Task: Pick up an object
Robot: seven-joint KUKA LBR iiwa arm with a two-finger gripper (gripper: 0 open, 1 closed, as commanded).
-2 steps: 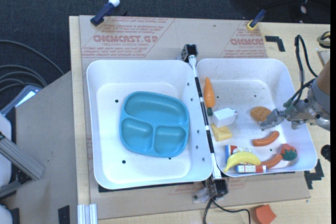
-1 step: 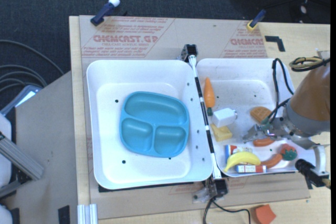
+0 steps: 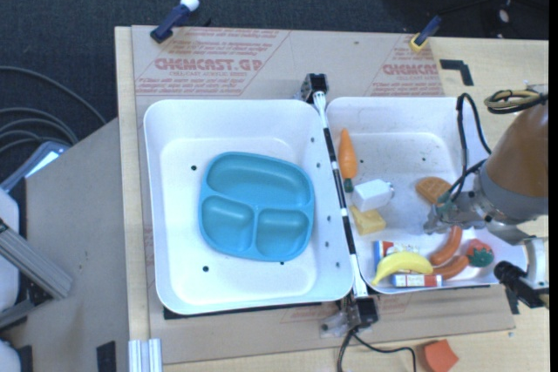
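We see the arm (image 3: 523, 161) reaching in from the right, its orange band above the wrist, with the hand (image 3: 445, 213) lowered into the right bin (image 3: 392, 113) just beside a brown bread-like piece (image 3: 431, 188) and over the upper end of a sausage (image 3: 446, 246); we cannot tell whether it is spread or pressed together. Nearby in that bin lie a banana (image 3: 403, 264), a carrot (image 3: 348, 154), a white block (image 3: 372, 192), a yellow wedge (image 3: 368, 222) and a red strawberry-like piece (image 3: 479, 255). In the left bin (image 3: 174, 135) on the desk (image 3: 218, 61) we see a blue divided plate (image 3: 256, 205).
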